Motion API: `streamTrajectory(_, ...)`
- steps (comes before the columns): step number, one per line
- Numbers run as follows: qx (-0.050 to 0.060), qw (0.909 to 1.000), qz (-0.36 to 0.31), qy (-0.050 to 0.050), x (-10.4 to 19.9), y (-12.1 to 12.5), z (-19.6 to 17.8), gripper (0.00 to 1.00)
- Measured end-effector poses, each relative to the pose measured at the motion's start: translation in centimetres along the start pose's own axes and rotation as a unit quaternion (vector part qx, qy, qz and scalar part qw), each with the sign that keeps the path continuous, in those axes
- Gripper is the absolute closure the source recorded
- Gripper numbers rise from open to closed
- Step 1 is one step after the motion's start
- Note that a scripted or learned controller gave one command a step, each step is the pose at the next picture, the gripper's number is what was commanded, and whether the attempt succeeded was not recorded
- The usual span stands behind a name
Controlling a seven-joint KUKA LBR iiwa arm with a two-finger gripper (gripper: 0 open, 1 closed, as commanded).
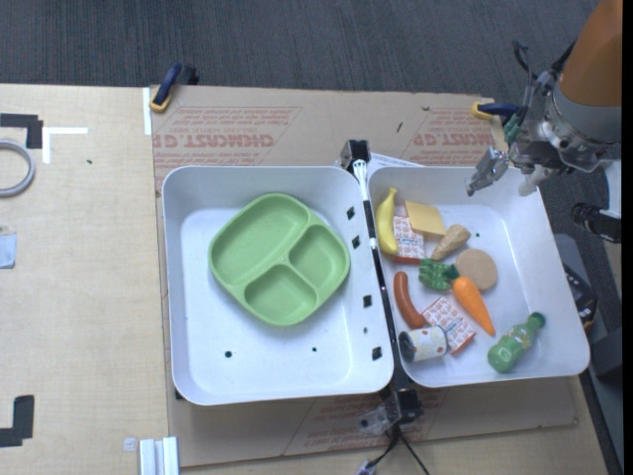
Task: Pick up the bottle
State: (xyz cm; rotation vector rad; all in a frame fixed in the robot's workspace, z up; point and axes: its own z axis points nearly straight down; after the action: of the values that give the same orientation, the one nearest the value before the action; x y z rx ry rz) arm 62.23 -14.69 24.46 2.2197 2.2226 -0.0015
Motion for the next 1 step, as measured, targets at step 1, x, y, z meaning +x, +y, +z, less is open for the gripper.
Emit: streamTrajectory(1, 0.0, 1.0, -0.001, 0.0, -0.03, 0.04, -0.96, 1.0)
